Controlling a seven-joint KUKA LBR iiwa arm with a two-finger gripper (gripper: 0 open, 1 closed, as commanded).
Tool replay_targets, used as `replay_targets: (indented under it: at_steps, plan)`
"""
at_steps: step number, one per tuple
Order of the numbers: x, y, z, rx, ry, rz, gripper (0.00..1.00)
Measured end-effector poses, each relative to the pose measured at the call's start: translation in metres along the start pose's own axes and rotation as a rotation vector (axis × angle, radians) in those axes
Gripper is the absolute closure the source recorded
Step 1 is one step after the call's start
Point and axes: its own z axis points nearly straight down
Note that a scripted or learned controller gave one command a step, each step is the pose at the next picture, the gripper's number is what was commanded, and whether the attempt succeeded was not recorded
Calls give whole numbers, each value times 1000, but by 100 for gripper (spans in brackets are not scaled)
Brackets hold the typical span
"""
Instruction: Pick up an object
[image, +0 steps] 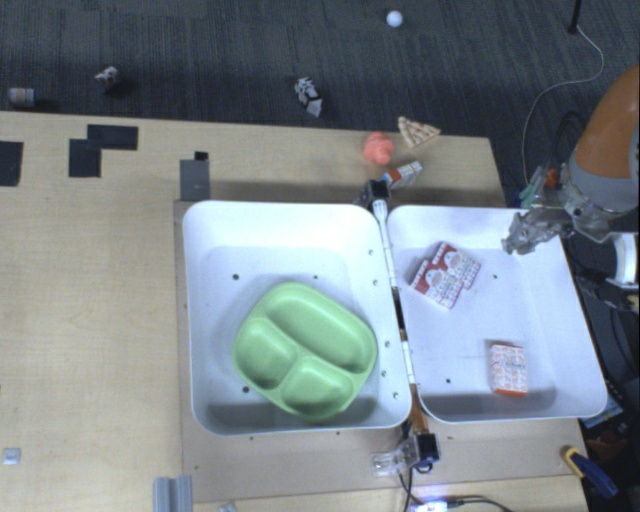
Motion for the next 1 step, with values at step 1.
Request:
replay_targets:
  at_steps: [1]
  plan:
    - [1,0,1,3,2,-1,0]
